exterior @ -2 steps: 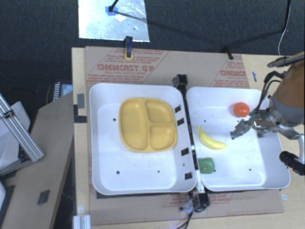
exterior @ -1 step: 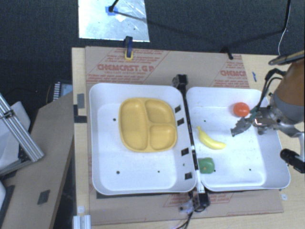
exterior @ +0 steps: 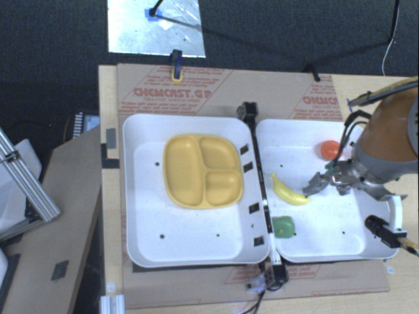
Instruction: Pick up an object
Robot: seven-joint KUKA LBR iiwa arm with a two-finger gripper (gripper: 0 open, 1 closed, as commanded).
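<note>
Yellow banana (exterior: 290, 192) lies in the right bin (exterior: 308, 244), long axis running from upper left to lower right, and our tool (exterior: 316, 184) sits just beside its right end, reaching in from the frame's right. We cannot tell how wide the tool stands; its tips blur into dark metal. The arm's bulk partly cuts off an orange ball (exterior: 329, 149) above.

"CHEMCAST GP" on the brown sheet (exterior: 196, 87)
</note>
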